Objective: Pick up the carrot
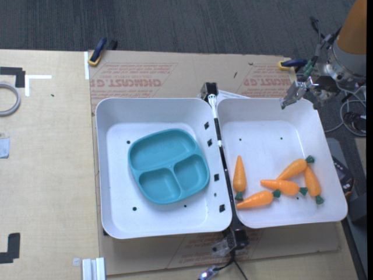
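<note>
The right bin [274, 118] holds five carrots, all in its near half. One carrot [239, 174] lies alone by the bin's left wall, running roughly parallel to it with its thick end toward the viewer. Another [255, 200] lies just below it, slanted, with its green cap pointing right. Three more cluster to the right: one [280, 185] nearly level, one [293, 168] tilted up toward the right, and one [312, 182] near the right wall, green end down. These three touch or nearly touch at their ends.

They look like toy carrots: smooth orange tapered bodies with small dark green caps. By that look they are probably light, rigid and a bit slick (plastic, most likely), so a grip across the thick middle of the body, at right angles to its length, should hold better than one near the tapered tip, where it could squirt out. The lone carrot by the left wall is the freest of neighbours, though the wall crowds one side.

The hand [298, 93] hangs over the right bin's far right corner, well apart from every carrot, carrying nothing; how wide it stands cannot be told at this size. The left bin [111, 174] holds a teal divided plate [168, 165].
</note>
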Controlling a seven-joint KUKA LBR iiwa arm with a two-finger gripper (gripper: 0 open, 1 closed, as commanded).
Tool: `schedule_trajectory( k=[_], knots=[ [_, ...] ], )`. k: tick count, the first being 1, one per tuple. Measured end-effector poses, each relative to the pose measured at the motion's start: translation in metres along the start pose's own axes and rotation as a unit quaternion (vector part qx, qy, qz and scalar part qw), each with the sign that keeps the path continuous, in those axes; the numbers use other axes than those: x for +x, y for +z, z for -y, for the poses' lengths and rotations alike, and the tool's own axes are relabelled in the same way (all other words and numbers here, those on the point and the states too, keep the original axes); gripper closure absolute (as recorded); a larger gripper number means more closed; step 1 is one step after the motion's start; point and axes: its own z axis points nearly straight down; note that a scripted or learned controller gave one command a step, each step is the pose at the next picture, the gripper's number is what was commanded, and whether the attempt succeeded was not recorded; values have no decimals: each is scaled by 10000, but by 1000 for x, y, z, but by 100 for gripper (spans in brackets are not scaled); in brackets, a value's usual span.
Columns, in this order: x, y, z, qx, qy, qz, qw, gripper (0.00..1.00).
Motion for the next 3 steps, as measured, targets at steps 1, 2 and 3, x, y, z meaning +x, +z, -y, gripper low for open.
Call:
schedule_trajectory(
  k=[1, 2, 3],
  knots=[
    [12, 131, 77, 3, 12, -3, 10000, 0],
    [98, 62, 93, -1, 7, -2, 10000, 0],
    [100, 63, 135, 8, 15, -3, 10000, 0]
  ],
)
